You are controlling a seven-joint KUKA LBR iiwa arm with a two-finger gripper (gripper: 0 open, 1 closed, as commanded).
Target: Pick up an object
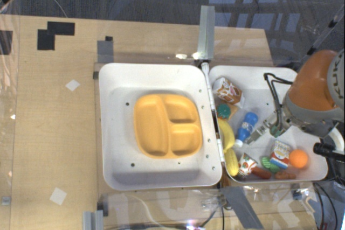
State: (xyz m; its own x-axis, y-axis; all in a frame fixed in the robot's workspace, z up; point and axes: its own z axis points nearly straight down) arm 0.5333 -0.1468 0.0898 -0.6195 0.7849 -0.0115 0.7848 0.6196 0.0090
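The wooden desk [54, 132] carries two white bins. The left bin [116, 169] holds a yellow divided tray [167, 125]. The grey arm [318, 89] reaches into the right bin [259, 79], its hand [268, 129] low among clutter, just right of a blue bottle [246, 126]; how open it is cannot be told. A banana [227, 140] lies left, an orange ball [298, 159] at the near right.

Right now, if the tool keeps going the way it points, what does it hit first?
Most likely the blue bottle: the tool reaches leftward into the right bin, and the bottle lies just beyond its tip. Its height above the bottle is unclear, so it might pass over it.
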